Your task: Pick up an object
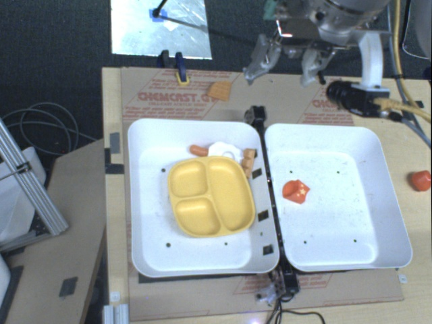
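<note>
Gripper (287,63) hangs near the top of the view, above the desk's (155,106) far edge, well back from both bins. Its two fingers (258,61) are spread wide w/ nothing between them.

Left bin (145,248): yellow divided plate (210,196) w/ 3 compartments sits roughly mid-bin, tilted a bit, all compartments bare. Just behind its far rim: small orange sausage-shaped piece (199,150), a white round item (225,151) touching or slightly under the plate's edge (can't tell which), and a small tan block (249,159) near the bin's right wall.

Right bin (385,248): one red-orange crumpled-looking object (295,191) on the floor at the left side, close to the divider between bins; exact kind unclear. Dark specks scattered on the bin floor.

Outside the bins: tan flat piece (219,90) on the desk behind the left bin; a red-orange object (420,179) on the desk just beside the right bin's right wall, partly cut by the view edge. Black clip (255,115) sits at the far end of the seam between bins. Shiny sheet (160,17) w/ a blue tab lies on the dark floor at top left. Coiled cables (40,133) at left, beside a metal frame (23,187).
</note>
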`<state>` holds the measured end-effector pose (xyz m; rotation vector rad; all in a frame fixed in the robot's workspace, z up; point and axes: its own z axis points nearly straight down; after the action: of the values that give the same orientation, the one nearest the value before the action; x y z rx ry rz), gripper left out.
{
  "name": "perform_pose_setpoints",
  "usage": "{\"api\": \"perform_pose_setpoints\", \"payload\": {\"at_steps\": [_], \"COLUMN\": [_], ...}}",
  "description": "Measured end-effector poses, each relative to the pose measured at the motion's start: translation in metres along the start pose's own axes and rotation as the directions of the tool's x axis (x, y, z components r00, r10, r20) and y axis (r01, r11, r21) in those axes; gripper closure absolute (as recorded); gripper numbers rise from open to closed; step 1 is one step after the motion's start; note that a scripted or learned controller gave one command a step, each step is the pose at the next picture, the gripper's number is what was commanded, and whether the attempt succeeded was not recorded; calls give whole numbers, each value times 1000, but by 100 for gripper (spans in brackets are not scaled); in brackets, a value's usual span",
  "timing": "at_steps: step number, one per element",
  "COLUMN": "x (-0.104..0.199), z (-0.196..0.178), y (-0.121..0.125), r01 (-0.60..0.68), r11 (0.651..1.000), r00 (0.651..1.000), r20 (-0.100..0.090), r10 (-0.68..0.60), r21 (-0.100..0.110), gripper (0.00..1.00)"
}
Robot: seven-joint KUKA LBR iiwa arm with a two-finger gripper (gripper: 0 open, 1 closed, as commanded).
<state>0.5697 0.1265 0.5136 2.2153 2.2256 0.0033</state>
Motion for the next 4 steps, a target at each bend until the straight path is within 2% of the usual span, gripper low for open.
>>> {"api": "perform_pose_setpoints", "payload": {"at_steps": [4], "x": [0], "z": [0], "y": [0], "r01": [0], "r11": [1000], "r00": [1000], "r20": [0], "r10": [0], "r21": [0], "gripper": [0]}}
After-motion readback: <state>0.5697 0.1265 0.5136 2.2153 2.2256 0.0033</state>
